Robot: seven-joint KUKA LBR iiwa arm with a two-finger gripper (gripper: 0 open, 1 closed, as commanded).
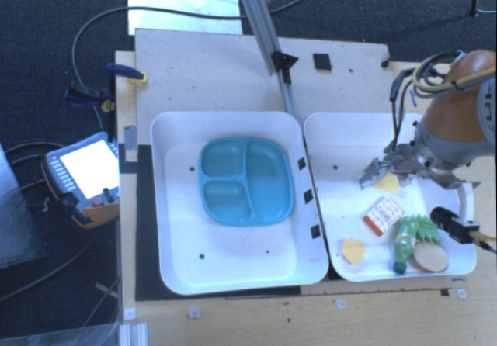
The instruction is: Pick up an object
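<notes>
My gripper (379, 173) hangs low over the upper middle of the right bin (334, 143), reaching in from the right. Right beside and partly under it lies a small yellow piece (389, 182); I cannot see whether it is held. Just below sits a red and white box (382, 216). A green bottle (403, 241), a green leafy toy (425, 226) and a tan disc (430, 257) crowd the bin's lower right corner. A yellow wedge (353, 250) lies near the bin's front wall.
The left bin (175, 205) holds a blue divided plate (246, 181). A metal pole (260, 11) slants across the bench behind the bins. A teach pendant (84, 178) lies off the bench to the left.
</notes>
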